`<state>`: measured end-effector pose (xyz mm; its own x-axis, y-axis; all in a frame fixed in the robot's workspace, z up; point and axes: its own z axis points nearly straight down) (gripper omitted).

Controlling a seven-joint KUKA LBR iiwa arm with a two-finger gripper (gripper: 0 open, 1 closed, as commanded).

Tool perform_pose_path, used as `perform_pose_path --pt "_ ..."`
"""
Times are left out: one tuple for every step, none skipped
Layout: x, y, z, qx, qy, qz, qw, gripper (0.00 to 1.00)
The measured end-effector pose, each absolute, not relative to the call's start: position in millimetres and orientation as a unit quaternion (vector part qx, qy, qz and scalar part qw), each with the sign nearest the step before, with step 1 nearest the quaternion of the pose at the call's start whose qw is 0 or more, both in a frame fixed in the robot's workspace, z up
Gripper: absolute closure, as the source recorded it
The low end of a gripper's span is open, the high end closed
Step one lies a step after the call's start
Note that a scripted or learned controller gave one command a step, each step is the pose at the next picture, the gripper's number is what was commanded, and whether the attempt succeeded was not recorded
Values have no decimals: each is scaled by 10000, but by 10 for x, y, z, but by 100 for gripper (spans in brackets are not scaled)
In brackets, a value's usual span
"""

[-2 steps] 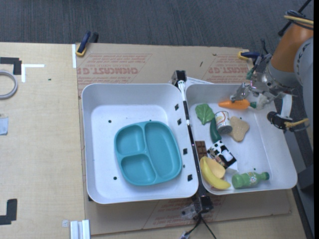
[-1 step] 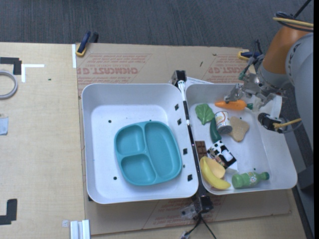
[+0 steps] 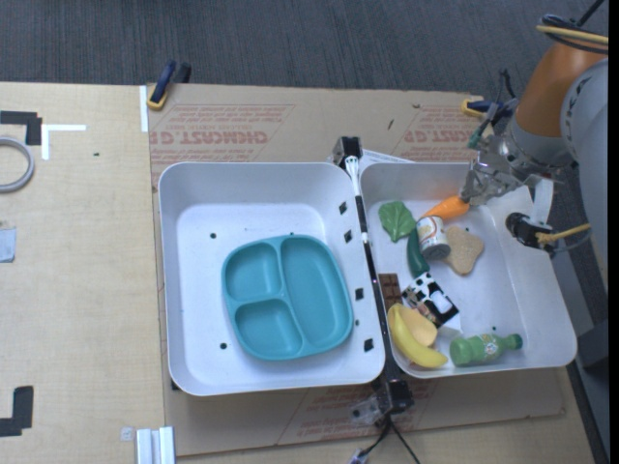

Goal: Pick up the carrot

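Note:
The orange carrot (image 3: 446, 208) lies slanted in the right bin (image 3: 542, 307), near its far wall. Its right end meets the tip of my gripper (image 3: 476, 191), which comes down from the right on the grey arm with the orange band (image 3: 561, 85). The gripper sits right at the carrot's thick end, touching or nearly touching it. Whether the carrot rests on the bin floor or is slightly raised is unclear from this angle.
Close left of the carrot are a green leaf (image 3: 395, 220) and a small can (image 3: 432, 237), with a tan bread slice (image 3: 465, 250) just below. Nearer the front lie a black-and-white toy (image 3: 431, 298), a banana (image 3: 416, 337) and a green bottle (image 3: 485, 348). The left bin (image 3: 193, 259) holds a teal divided plate (image 3: 287, 296).

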<state>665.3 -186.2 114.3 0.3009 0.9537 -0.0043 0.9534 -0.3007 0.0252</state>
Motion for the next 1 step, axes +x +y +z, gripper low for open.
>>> perform_pose_path --pt "6652 -1858 1138 8064 5913 60 111 0"
